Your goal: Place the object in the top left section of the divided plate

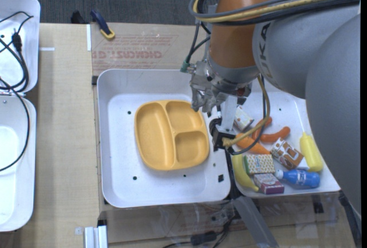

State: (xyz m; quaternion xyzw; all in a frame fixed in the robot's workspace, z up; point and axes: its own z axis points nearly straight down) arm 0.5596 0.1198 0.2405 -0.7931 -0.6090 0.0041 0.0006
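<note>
A yellow divided plate (pixel 171 134) lies in the left bin (pixel 114 126), with one long section on its left and two smaller ones on its right. All three sections look bare. My gripper (pixel 202 102) hangs under the orange wrist band, just above the plate's upper right rim, near the wall between the two bins. I see nothing held under it, though the wrist hides much of it.
The right bin (pixel 295 105) holds toy food: a banana (pixel 239 175), a carrot (pixel 256 139), an orange sausage (pixel 276 134), a yellow bottle (pixel 311 151), a blue bottle (pixel 299 177) and small boxes (pixel 261 164). The arm covers that bin's upper part.
</note>
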